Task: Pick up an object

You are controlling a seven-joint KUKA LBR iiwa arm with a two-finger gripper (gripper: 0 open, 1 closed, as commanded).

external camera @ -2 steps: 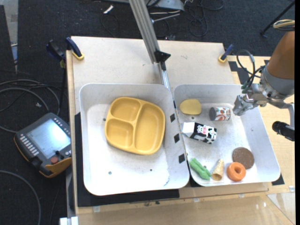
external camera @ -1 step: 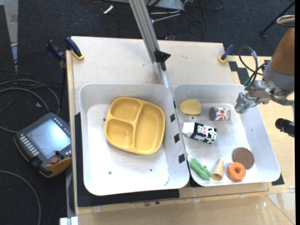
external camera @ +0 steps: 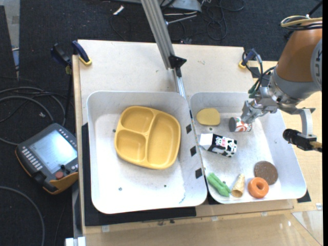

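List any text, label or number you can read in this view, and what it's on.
No text in this view is readable.
Black-and-white carton in the right bin: dark patches, no legible print.
Small red-and-white object by the gripper: markings too blurred.
Handheld pendant on the floor: screen too small to read.

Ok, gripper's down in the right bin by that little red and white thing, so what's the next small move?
Probably a short descent, then close. The gripper sits just above the small red and white object near the right bin's far side, with the yellow disc well apart, so nothing crowds the grasp.
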